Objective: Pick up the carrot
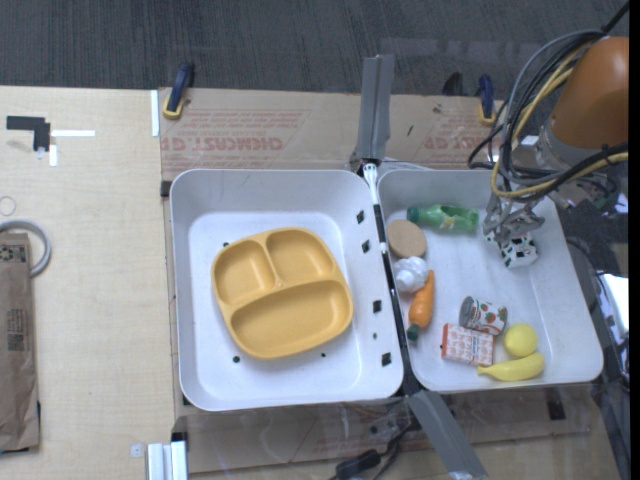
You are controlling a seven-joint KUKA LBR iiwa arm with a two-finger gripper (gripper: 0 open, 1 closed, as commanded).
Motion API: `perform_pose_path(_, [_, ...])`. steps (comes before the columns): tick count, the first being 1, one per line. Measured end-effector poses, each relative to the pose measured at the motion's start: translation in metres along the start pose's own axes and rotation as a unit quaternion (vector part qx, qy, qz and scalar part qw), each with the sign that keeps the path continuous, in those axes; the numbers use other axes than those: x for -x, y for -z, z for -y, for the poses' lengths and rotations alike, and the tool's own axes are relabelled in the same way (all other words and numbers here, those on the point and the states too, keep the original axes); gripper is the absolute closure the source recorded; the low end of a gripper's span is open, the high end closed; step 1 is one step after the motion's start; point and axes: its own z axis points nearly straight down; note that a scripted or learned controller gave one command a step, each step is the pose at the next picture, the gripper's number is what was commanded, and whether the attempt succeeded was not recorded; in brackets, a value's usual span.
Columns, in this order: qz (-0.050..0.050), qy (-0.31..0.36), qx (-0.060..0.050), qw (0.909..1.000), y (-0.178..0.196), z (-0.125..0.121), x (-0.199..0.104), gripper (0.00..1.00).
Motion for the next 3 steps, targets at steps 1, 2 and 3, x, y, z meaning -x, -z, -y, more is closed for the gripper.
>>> perform_pose_path(1, [0.002,0.179,0.000,0.9839,0.0005,-0.0039,0.0054,1.00])
perform_pose_path(2, [0.002,0.377,-0.005,0.9260,-0.0006,-0.0044,0.0066,1.00])
perform_pose_path(3, [0.005,0.498,-0.003,0.8669,-0.0016,-0.0039,0.0069,1.00])
